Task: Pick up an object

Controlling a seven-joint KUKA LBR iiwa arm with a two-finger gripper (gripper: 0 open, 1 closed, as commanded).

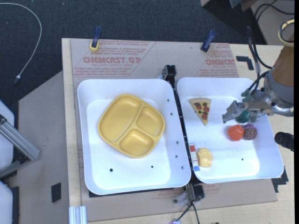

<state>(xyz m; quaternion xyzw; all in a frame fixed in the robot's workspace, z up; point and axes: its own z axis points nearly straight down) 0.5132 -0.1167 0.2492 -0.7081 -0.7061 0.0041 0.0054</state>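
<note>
My tool (pixel 236 114) hangs near the right bin's (pixel 219 171) far wall, above the tomato (pixel 235 133); its grip I can't tell.

Arm and tool at the right edge of the frame, a little above mid-height: the arm (pixel 286 76) enters from the right, its orange band uppermost and a grey wrist section below it. The tool (pixel 232 115) extends leftward and slightly downward from the wrist, its dark grey fingers (pixel 230 114) pointing toward the lower left. Whether the fingers are parted or closed cannot be made out at this angle.
</note>
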